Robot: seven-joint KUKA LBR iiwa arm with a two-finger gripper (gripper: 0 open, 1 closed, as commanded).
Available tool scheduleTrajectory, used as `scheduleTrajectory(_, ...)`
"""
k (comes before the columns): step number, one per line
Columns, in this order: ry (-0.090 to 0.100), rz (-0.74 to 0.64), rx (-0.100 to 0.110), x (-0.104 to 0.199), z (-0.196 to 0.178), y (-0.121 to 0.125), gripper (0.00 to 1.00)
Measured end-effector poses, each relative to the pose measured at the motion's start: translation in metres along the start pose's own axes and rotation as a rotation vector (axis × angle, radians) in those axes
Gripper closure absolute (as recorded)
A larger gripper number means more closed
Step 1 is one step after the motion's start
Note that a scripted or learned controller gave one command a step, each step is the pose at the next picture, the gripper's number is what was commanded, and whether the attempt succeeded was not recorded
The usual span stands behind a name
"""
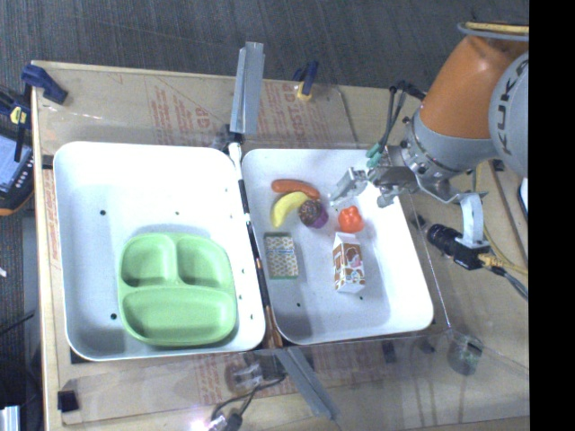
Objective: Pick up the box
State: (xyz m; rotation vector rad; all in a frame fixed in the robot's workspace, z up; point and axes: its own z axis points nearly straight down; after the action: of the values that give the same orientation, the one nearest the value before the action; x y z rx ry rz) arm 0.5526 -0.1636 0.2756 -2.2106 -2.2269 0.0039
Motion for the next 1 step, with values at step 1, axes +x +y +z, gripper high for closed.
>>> scheduleTrajectory(1,-0.002,-0.018,0.001,0.0336,0.0906,0.0384,0.0)
